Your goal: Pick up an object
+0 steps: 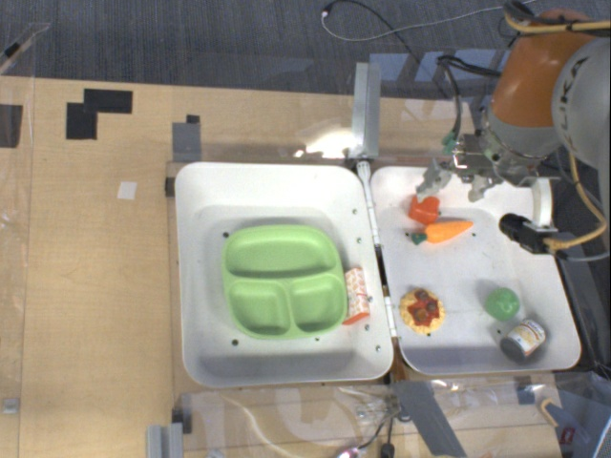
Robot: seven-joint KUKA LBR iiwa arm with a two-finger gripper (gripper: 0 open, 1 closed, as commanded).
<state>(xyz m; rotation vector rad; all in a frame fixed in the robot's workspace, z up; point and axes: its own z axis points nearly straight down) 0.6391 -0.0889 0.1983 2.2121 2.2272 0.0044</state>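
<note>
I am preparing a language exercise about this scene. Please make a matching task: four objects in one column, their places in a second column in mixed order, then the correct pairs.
1. green tray
2. carrot
3. tin can
4. pizza toy

A. right bin, near right corner
B. right bin, far part, below the gripper
C. left bin
D. right bin, near left part

Pairs: 1-C, 2-B, 3-A, 4-D
</note>
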